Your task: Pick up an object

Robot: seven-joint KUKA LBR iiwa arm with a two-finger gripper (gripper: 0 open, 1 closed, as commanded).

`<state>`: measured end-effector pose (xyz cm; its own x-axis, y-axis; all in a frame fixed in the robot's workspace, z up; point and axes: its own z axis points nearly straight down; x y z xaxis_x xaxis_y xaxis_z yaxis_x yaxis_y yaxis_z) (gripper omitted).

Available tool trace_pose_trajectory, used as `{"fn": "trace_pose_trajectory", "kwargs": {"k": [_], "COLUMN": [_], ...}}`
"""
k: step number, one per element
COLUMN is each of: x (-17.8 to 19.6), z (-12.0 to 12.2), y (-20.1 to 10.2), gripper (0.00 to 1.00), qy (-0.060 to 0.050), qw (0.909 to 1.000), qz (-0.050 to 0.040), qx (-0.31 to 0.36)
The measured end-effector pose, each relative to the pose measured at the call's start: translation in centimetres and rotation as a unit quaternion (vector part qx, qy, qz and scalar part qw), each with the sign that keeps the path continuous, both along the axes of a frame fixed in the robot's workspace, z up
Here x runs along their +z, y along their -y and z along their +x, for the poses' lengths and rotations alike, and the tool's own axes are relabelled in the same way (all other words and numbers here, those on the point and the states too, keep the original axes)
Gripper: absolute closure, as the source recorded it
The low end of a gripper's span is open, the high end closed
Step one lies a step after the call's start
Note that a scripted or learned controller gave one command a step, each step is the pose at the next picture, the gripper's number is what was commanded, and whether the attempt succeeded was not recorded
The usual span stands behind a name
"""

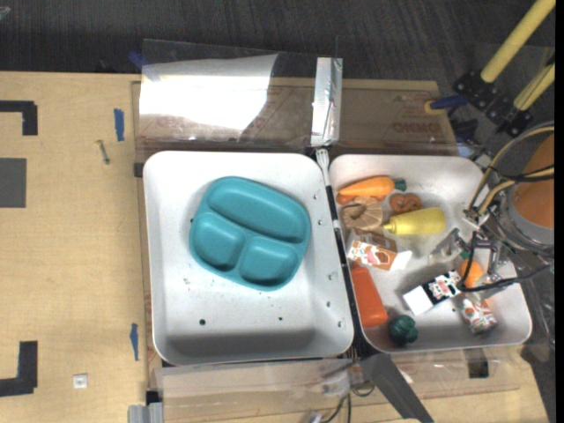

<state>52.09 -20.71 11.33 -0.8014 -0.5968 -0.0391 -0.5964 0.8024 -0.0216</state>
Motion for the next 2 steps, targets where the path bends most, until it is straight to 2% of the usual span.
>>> {"fn": "trace_pose_trajectory", "kwargs": {"k": [1,2], "x": [0.09,0.05], "z": [-0.81,-0.79], "y": [0.01,-0.66], "gripper": [0.0,0.0], "qy": [0.009,0.007], "qw": [0.9998,0.996], "qz": [-0.0029,-0.008], "qx": [0.017,0.089]}}
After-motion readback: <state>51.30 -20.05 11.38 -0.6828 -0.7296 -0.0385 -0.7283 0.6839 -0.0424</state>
